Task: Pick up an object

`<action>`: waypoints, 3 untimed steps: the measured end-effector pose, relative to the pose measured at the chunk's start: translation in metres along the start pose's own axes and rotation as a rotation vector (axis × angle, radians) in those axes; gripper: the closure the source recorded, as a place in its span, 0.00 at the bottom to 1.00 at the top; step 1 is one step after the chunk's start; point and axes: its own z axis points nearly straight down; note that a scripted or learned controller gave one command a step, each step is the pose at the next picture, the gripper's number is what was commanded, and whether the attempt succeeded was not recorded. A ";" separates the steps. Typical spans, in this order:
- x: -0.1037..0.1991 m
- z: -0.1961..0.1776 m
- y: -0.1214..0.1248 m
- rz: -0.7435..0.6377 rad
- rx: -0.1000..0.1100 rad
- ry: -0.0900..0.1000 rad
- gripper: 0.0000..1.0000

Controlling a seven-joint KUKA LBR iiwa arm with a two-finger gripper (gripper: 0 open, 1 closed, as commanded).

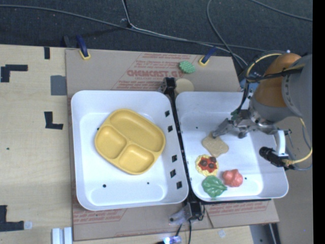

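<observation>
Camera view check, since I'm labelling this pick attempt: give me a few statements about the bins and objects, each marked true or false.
1. The yellow three-compartment plastic tray lies in the left white bin. True.
2. The tan toast-shaped toy lies in the left bin. False: it lies in the right white bin.
3. The green leafy toy sits beside the red rounded toy. True.
4. The gripper is over the yellow tray. False: it is over the right bin, near the toast toy.
5. A small green object lies on the cardboard outside both bins. True.
</observation>
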 end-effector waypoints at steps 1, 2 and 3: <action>0.002 -0.013 0.003 -0.001 -0.008 0.003 1.00; 0.001 -0.056 -0.003 0.000 0.001 0.003 1.00; -0.008 -0.112 0.001 0.000 -0.004 0.001 1.00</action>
